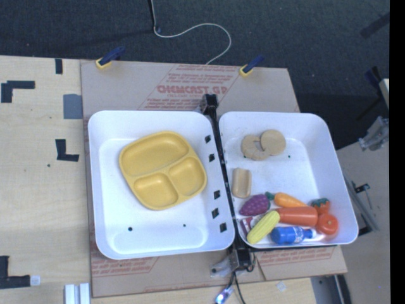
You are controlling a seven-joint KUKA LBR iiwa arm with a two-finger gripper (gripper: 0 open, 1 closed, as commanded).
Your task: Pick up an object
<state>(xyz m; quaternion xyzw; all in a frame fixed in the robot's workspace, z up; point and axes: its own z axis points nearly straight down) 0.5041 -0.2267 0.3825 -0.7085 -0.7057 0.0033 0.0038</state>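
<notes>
Blue bottle (292, 235) is lying lengthwise, left to right, along the right bin's (335, 163) near wall beside a tilted corn cob (262, 226); gripper state: cannot tell.

I see two white bins side by side on a brown cardboard sheet (190, 87) printed with red lettering. The left bin (101, 189) and the right bin (332, 163) touch along a black divider strip (218, 170). Yellow-and-blue clamps (111, 56) and (252, 64) pin the sheet's far corners to the desk (38, 189), which carries black markings. A white cable (190, 30) loops across the dark carpet (285, 18) behind.
</notes>
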